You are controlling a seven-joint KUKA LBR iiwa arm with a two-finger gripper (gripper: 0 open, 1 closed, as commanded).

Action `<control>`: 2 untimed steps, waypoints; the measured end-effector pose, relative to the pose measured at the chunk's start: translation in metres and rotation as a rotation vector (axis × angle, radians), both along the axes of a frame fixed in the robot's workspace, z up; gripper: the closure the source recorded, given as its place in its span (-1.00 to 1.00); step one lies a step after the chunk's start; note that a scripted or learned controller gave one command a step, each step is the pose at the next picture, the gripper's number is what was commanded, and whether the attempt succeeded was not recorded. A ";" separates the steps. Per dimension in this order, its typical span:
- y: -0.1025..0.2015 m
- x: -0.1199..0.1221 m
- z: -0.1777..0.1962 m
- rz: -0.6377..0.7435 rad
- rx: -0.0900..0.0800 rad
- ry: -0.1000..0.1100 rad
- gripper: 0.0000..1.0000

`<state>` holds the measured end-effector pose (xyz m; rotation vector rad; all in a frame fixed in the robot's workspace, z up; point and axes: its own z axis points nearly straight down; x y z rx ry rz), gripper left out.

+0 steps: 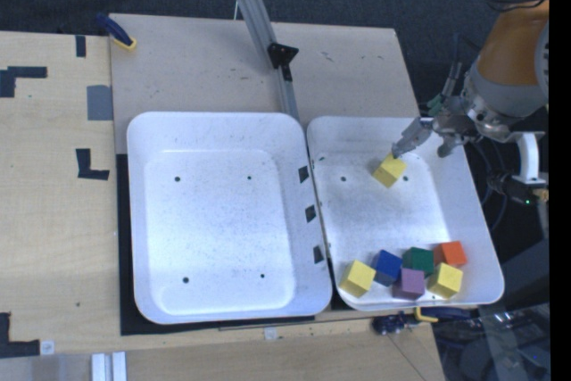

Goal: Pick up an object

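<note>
Nearest the camera, six blocks huddle along the near rim of the right bin (464, 219): a yellow one (358, 277) at the left, then blue (387, 265), purple (411, 282), green (417, 260), another yellow (447, 280) and orange (452, 252). They touch or almost touch one another, and that packing probably makes them poor first targets, since fingers would have little room to slip down either side of any single cube.

Farther back in the same bin, a lone yellow block (389, 171) sits tilted, a corner turned toward the camera, well apart from the cluster. This looks like the thing the arm is after. The gripper (409, 143) hangs just above and to the right of it, reaching in at a slant from the right, with one finger tip right at the block's far upper edge. Whether the claw is spread or closed I cannot tell; the fingers merge into one grey shape at this angle, and nothing shows the block pinched between them. I judge the grasp not yet secured.

To the left, the left bin (143, 192) holds nothing but a few dark specks. A grey pole (254, 0) slants across the far bench, ending at the seam between the bins.
</note>
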<state>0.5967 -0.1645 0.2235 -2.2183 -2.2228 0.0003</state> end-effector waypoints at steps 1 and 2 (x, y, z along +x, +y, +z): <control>0.000 0.000 0.000 0.001 0.000 0.000 -1.00; -0.008 -0.002 -0.049 -0.001 -0.001 0.005 -1.00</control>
